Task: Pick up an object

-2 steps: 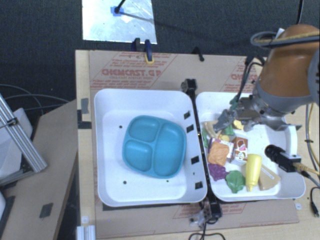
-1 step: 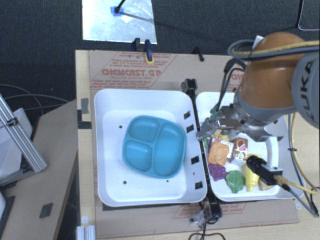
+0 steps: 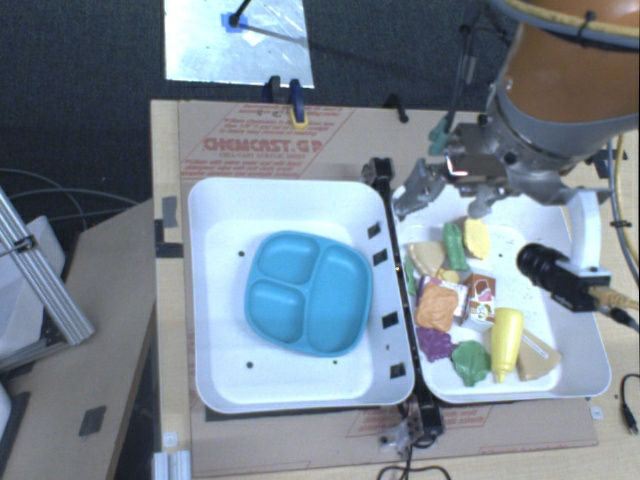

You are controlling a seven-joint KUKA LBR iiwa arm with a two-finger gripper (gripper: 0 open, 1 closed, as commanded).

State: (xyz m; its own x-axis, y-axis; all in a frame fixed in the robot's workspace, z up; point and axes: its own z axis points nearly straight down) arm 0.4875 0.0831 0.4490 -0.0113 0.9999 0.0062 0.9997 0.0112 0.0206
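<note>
Toy food piled in right bin, claw above

Red print reading "CHEMCAST GP" stands on the brown board under the bins.

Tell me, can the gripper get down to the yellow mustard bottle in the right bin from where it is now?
Probably yes. The yellow mustard bottle lies on top near the bin's front with nothing over it, though a green toy and a tan wedge crowd its sides. The gripper hangs above the back of the right bin.
</note>
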